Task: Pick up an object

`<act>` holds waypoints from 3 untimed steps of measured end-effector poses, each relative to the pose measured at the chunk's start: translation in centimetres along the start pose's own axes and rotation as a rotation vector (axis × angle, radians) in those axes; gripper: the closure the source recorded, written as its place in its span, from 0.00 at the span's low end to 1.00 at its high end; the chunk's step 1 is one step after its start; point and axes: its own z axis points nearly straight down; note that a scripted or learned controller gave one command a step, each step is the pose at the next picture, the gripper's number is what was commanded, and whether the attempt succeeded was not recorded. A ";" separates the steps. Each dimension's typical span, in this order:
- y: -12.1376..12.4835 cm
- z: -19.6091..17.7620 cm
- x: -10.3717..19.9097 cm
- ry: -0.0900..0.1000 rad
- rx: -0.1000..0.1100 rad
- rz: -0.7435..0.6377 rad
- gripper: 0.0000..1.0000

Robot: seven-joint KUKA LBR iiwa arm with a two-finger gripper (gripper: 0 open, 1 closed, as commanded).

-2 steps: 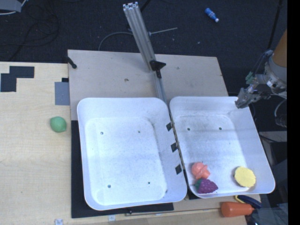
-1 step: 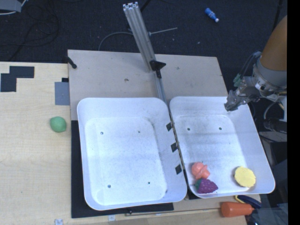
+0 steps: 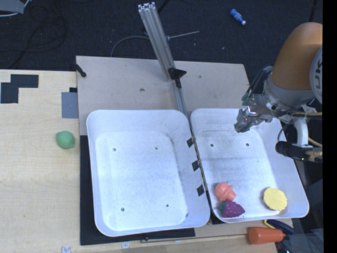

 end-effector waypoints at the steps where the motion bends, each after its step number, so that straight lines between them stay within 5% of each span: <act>1: -0.6 -0.4 5.7 0.000 -0.001 -0.001 1.00; 3: -3.8 1.6 14.9 -0.001 0.000 0.000 1.00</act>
